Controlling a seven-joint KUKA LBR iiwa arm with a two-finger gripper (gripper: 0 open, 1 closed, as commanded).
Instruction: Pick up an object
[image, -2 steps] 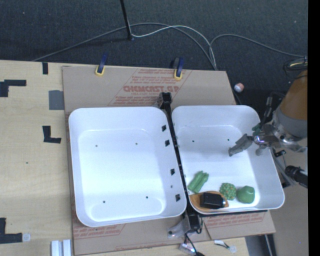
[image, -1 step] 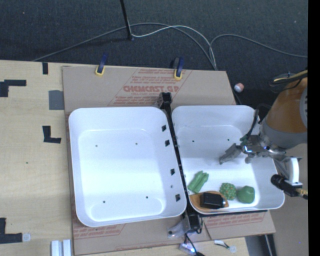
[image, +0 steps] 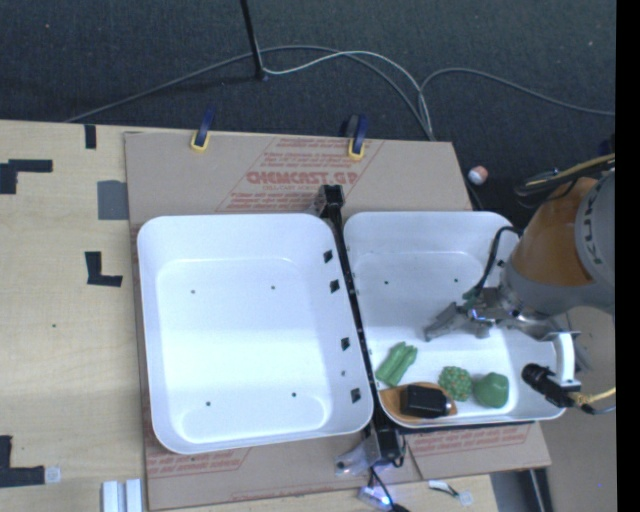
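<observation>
**Approach step, nothing grasped yet**

Surface (image: 60, 300) carries two white bins; left bin (image: 240, 330) is bare, right bin (image: 430, 250) has the items. Arm (image: 560, 250) reaches in from the right, gripper (image: 445, 325) low over the right bin's middle, fingers look together with nothing between them. Candidates sit near the front wall: brown piece with black object (image: 425, 401), green block (image: 491, 389), bumpy green ball (image: 455, 380), long green item (image: 396, 362). Next move likely needs fingers apart, shift frontward, descend over one item.
</observation>
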